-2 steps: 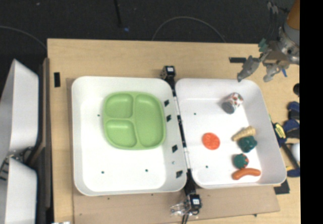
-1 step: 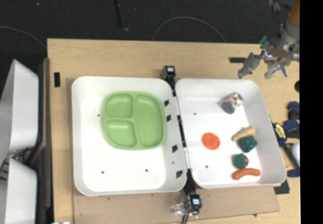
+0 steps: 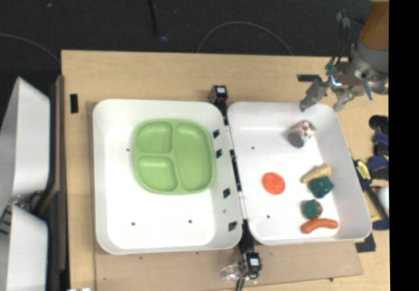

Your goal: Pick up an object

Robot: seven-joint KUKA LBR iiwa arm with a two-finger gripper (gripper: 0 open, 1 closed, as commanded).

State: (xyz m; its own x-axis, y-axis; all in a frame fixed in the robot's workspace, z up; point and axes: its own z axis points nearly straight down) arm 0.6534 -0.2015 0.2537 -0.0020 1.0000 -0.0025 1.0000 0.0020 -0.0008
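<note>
The gripper hangs above the far right corner of the right bin, with its two fingers spread apart and nothing between them, so it is released. The arm with its orange band stands behind it, outside the bin. All the things to pick lie in this right bin. The nearest to the gripper is a small grey and white ball with red marks, just below the gripper and near the far wall of the bin. Further from the gripper, toward the middle of the bin, lies an orange disc. Beside the disc, closer to the right wall, are a beige cone touching a dark green piece, then a second green piece, and an orange sausage near the front wall. The left bin holds a green divided plate. I judge that this is the approach step: no object is taken yet. The next move needs the gripper to come over one object, probably the ball, to go down with the fingers on both sides of it, and then to close.
</note>
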